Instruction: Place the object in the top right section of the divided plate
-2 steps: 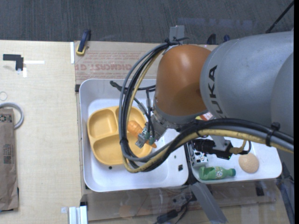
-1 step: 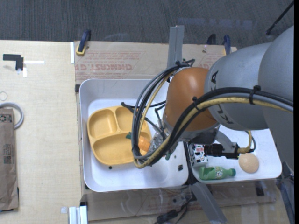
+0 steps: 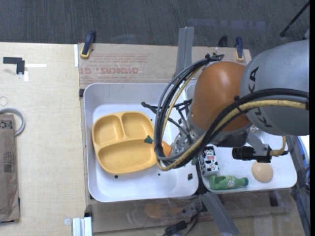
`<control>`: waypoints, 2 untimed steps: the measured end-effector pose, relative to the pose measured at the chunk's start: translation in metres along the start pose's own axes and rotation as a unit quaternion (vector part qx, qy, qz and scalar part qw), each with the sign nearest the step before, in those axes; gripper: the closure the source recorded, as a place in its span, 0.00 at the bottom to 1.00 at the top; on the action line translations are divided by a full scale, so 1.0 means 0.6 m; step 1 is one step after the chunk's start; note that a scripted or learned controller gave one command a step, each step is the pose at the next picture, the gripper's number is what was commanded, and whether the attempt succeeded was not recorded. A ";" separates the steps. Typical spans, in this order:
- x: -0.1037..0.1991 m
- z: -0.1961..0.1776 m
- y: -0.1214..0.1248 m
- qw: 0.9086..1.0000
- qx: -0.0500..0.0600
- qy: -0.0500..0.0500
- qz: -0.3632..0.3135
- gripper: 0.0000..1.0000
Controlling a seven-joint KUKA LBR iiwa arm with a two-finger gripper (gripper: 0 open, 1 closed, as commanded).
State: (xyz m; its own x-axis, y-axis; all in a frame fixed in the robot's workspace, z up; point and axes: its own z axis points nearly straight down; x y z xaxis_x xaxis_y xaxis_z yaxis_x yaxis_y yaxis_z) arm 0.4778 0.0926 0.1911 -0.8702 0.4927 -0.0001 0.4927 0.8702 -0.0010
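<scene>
The arm's cables hide the end effector (image 3: 176, 144), grip unreadable, beside the yellow plastic divided plate (image 3: 123, 141); a small orange-green object (image 3: 165, 149) peeks out, half-hidden.

Two shallow white bins (image 3: 93, 181) side by side: one yellow three-section divided plastic plate (image 3: 125, 142) in the left, and in the right one green plastic bottle (image 3: 228, 182), one tan egg-shaped ball (image 3: 262, 172), one small white printed carton (image 3: 210, 161).

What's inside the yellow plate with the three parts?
The yellow plate looks bare in all three sections. A small green and orange thing sits at its right rim, half hidden by the arm's cables, so what it is stays unclear.
</scene>
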 end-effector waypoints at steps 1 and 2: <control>0.059 0.149 0.127 0.999 -0.009 -0.008 0.030 1.00; 0.097 0.152 0.196 0.999 -0.005 -0.008 0.048 1.00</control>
